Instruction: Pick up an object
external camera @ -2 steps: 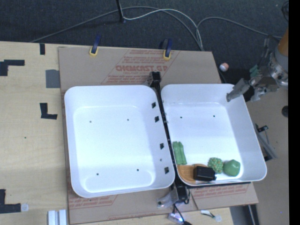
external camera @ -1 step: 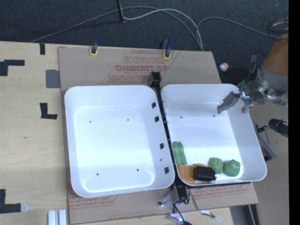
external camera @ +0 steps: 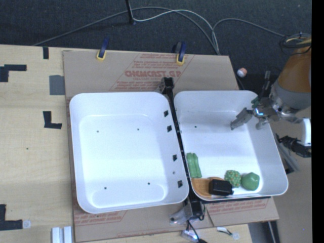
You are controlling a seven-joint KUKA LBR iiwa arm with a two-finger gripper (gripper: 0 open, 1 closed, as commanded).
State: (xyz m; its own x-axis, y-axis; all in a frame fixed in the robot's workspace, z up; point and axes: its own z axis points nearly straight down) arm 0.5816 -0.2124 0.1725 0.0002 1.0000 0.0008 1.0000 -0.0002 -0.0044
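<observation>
My gripper (external camera: 249,120) hangs over the far right part of the right bin (external camera: 217,103), its two fingers spread apart with nothing between them. The objects lie at the near edge of that bin, well below the gripper: a long green piece (external camera: 193,165), a bumpy green item (external camera: 233,177), a round green item (external camera: 250,181), a black block (external camera: 220,187) and a wooden piece (external camera: 202,187) under the black block.
The left bin (external camera: 121,105) sits beside the right one, with a black divider (external camera: 173,130) between them. Both rest on cardboard (external camera: 147,70) held by clamps. A small pink ball (external camera: 242,72) lies on the bench beyond the right bin.
</observation>
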